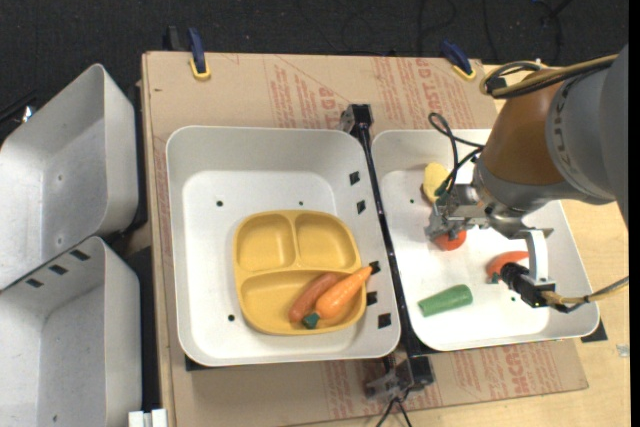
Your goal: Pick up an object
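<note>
You've got the worktop (270, 80) as a brown board carrying two shallow white bins side by side. The arm (560, 130) comes in from the right, grey with the orange band sitting over the upper part of the right bin (575, 245). The left bin (200, 215) holds a yellow divided plate (280, 260), lying flat near the bin's middle. On that plate, in the lower compartment, a carrot (345, 292) lies tilted with its green end toward the plate's lower rim, and an orange-red sausage-shaped piece (310, 295) lies touching it on its left side. In the right bin, the claw (448, 230) hangs low over the floor near the bin's left wall, right above a small red-orange object (452, 239); you can see that object just under the claw tip, but you can't tell from here whether the claw is wide, narrow or gripping it. A green cylinder (444, 300) lies on its side below the claw, apart from it, near the bin's front. A yellow object (435, 180) sits just above the claw, partly covered by cables. Another red-orange piece (505, 265) lies to the right of the claw, beside a black fitting on the arm's cable.
</note>
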